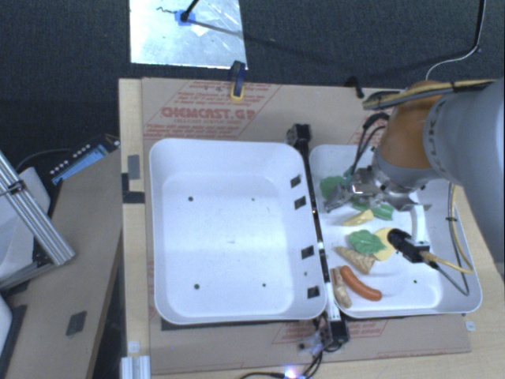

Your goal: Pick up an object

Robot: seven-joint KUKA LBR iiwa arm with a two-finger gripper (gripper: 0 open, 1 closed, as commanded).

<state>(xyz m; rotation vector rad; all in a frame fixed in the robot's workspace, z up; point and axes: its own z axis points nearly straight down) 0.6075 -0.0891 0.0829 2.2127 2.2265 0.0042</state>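
Observation:
My gripper (345, 198) is low in the right bin (446, 294), near its far left part, with the grey arm and its orange band reaching in from the right. A dark green object (331, 185) lies right beside the gripper, on its left. Just right of the gripper is a light green piece (382, 210), and a pale yellow-green piece (359, 218) lies below it. Nearer the front are a green leafy piece (364, 242) on a yellow one (385, 237), an orange piece (355, 259), a red sausage (362, 287) and a tan piece (341, 291).
The left bin (170, 164) stands against the right one, and black clips (300, 203) run along their shared wall. Both bins rest on a cardboard sheet (205, 109). A shiny foil sheet (185, 22) lies beyond it.

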